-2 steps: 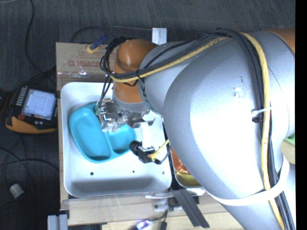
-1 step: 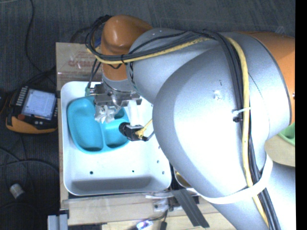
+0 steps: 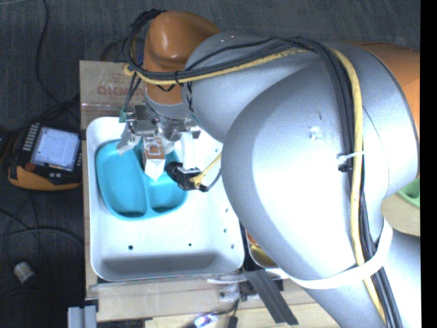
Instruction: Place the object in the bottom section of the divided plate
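**Arm over the plate, object not clearly placed yet**

Nearest the cam you've got the grey arm [image 3: 314,156], its big link covering most of the right side of the bench. Beyond it the gripper [image 3: 156,157] hangs over the blue divided plate [image 3: 123,183], which sits in the left white bin [image 3: 164,251]. A small white-and-brown object [image 3: 155,149] shows right at the gripper, approx over the ridge between plate sections. Can't tell if it's clamped or just lying there; whether the gripper is parted or closed isn't visible either. Progress, as a judgement: you're at the plate, but placement in the bottom section isn't confirmed. Release and retreat are still left.
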